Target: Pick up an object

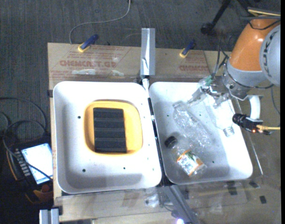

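A: What lies in the right-hand shallow white bin [243,169]?
B: At its near edge, a crumpled clear bag with an orange label [190,162]; beyond that a small black cap [170,141], then a clear plastic bottle [193,122].
A: And the gripper [216,94]?
B: Above the bin's far right corner. Whether it is parted or closed, I cannot tell.

Arm: we see our grey KUKA arm with its orange band [249,41] reaching in from the right.
Gripper: our two-finger gripper [212,93] hangs low, its state unclear.
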Robot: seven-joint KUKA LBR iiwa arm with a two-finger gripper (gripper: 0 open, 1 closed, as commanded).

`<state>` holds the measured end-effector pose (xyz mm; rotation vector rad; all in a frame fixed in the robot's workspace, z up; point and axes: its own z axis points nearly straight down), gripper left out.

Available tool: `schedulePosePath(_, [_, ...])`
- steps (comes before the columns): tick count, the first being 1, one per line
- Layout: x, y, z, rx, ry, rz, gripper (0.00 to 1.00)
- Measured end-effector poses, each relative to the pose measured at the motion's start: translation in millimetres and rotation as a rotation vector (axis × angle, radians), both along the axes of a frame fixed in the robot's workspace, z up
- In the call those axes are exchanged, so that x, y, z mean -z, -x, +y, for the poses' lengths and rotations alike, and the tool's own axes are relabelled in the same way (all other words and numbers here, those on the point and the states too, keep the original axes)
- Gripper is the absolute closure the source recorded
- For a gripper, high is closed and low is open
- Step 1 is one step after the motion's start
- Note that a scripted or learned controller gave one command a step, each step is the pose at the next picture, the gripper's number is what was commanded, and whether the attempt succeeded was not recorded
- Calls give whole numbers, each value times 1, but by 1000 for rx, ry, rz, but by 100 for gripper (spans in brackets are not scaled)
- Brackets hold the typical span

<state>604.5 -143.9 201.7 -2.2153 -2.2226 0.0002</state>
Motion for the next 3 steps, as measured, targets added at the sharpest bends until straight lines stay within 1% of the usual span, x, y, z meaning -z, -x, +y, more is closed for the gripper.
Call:
schedulePosePath(1, [100, -21, -7, -10, 5, -18, 0])
schedulePosePath(2, [30, -19, -49, -53, 3, -3, 0])
schedulePosePath(3, [105, 17, -40, -88, 3, -10, 0])
